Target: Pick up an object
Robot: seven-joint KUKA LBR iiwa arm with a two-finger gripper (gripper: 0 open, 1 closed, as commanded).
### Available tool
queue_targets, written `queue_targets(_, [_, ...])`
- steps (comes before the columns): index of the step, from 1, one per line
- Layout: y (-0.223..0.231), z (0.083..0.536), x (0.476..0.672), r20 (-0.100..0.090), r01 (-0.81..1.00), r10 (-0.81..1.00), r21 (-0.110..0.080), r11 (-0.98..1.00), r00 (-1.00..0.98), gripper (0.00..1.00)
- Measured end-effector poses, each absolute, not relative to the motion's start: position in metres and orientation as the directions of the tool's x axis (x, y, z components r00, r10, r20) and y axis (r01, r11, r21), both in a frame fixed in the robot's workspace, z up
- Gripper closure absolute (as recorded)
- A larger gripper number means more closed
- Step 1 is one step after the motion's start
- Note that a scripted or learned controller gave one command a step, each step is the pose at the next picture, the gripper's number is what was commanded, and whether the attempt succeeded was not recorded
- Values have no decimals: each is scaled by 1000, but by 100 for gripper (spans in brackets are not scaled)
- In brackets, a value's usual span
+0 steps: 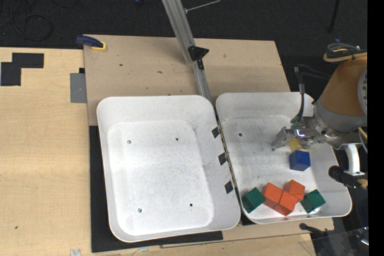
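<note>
The arm [345, 96] reaches in from the right, its orange band above the wrist, and the tool [290, 138] hangs low over the right bin [258, 111], near the middle of that bin's floor. Two grey fingers [279, 139] spread out toward the left of the wrist; I cannot tell whether they are released or clenched, and nothing shows clearly between them. A small yellow piece [295, 144] sits right at the tool, touching or just beside it; whether the tool grips it cannot be told.

Just below the tool, toward the near edge of the bin, lies a blue block [300, 160], close to the tool but apart from it. Farther below the tool, along the bin's near wall, a cluster of blocks lies together: a green block [253, 198] at the left, two orange blocks [274, 193] [294, 189] touching each other in the middle, a third orange block [286, 204] just in front of them, and another green block [312, 200] at the right.

Well to the left of the tool sits the left bin [120, 123], joined to the right one by black clips [222, 158] along the shared edge. Both bins rest on a wooden counter [144, 66]. Beyond the tool, up and to the left, a slanted metal rail [177, 12] rises from the counter.
</note>
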State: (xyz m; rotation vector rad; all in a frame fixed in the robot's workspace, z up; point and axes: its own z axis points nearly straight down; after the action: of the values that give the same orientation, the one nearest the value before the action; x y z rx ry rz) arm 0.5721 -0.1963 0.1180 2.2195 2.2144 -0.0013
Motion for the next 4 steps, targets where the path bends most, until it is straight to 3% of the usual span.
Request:
queue_targets(1, [-196,120,577,-6,1000,1000,19,-3,3,0])
queue_targets(2, [-198,128,576,-8,1000,1000,18,-7,7,100])
queue_targets(3, [-190,187,578,0,1000,1000,3,2,-2,100])
queue_targets(4, [-195,247,585,-2,1000,1000,5,2,-2,100])
